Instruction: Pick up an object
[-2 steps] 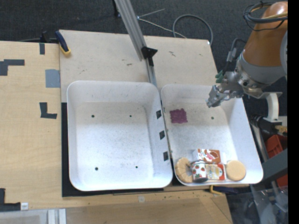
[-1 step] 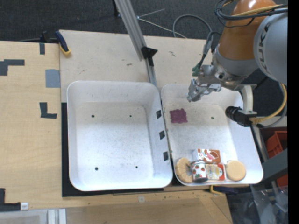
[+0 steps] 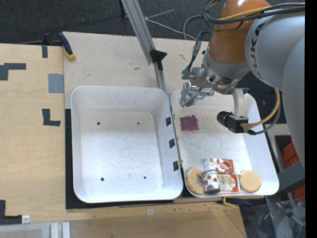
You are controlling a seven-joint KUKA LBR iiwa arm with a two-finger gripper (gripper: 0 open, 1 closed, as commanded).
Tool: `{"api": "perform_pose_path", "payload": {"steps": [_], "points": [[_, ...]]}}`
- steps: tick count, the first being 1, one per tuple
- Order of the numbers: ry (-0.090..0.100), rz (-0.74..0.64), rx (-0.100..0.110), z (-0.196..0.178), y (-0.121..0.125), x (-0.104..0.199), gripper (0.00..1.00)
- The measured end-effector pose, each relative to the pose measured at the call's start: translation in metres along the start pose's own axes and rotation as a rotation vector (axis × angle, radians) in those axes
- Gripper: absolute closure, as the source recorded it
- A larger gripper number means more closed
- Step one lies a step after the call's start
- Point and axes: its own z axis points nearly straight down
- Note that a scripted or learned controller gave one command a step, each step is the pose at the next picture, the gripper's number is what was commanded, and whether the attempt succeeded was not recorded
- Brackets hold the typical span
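My gripper (image 3: 188, 99) hangs over the back left part of the right bin (image 3: 257, 148), fingers pointing down. A small purple square piece (image 3: 189, 123) lies flat on the bin floor just in front of the fingertips, apart from them. At the bin's front edge several items huddle together: a round cracker (image 3: 194, 179), a red-and-white packet (image 3: 219, 165), a small printed can or cup (image 3: 212, 182) and a tan round disc (image 3: 250, 181). Nothing shows between the fingers.
The left bin (image 3: 119, 143) stands beside the right one, sharing a raised middle rim (image 3: 171, 143). A metal pole (image 3: 143, 33) slants up behind the bins. A black cylindrical part on the arm (image 3: 232, 121) hangs over the right bin.
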Motion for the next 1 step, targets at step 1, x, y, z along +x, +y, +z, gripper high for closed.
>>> {"api": "perform_pose_path", "payload": {"steps": [1], "points": [[0.000, 0.000, 0.000, 0.0102, 0.0223, 0.0513, 1.00]]}}
